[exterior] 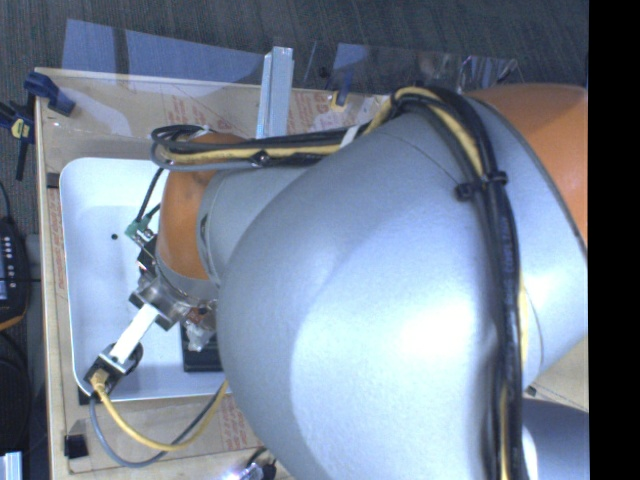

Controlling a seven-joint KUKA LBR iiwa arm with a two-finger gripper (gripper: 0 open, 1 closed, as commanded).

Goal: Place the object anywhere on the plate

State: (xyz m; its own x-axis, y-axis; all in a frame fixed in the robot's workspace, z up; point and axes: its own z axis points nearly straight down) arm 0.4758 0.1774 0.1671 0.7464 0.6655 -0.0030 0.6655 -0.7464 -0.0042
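Object first: I cannot say for sure where it is. The big grey arm (400,298) reaches in from the right and hides most of the counter (100,103), so the plate may be under it, out of sight.

The arm's end is down in the left bin (85,203). Its orange band (180,218) sits over the middle of the bin, and below that comes the gripper (195,336), near the bin's front wall. A small dark shape (203,356) lies just under the gripper, touching it or very close to it. It could be the object, or it could be a part of the gripper. It is too dark and too small to tell. I also cannot tell if the gripper is open or shut.

A white and black piece (125,348) sticks out from the wrist toward the bin's front corner. A yellow cable (150,433) runs from it, over the bin's edge and along the counter.

How far along is the job? I think it is early, or in the middle. The arm is low in the bin, as if it is reaching for something. Nothing is seen resting on a plate yet. Getting the object onto the plate looks like it is yet to be done.
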